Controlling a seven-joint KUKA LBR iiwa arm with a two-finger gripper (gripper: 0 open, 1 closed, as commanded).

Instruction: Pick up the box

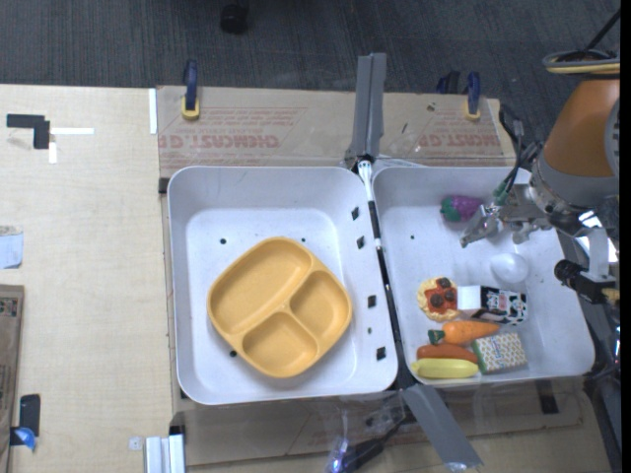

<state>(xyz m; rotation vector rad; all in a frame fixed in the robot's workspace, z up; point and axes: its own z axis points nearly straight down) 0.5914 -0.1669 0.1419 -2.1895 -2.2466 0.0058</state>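
My gripper (pixel 490 223) hangs open and empty near the right bin's (pixel 389 264) far edge, because the box (pixel 504 304) lies nearer its front, beside the carrot (pixel 461 332).

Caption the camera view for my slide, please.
Grey arm's gripper hovers above the right white bin of toy food; small patterned box untouched.

A yellow-orange divided plate (pixel 280 306) is lying in the left white bin (pixel 187 264). In the right white bin (pixel 414 205), a purple toy (pixel 458 207), orange carrot (pixel 468 331), yellow banana (pixel 446 368) and black-and-white patterned box (pixel 503 304) are showing.
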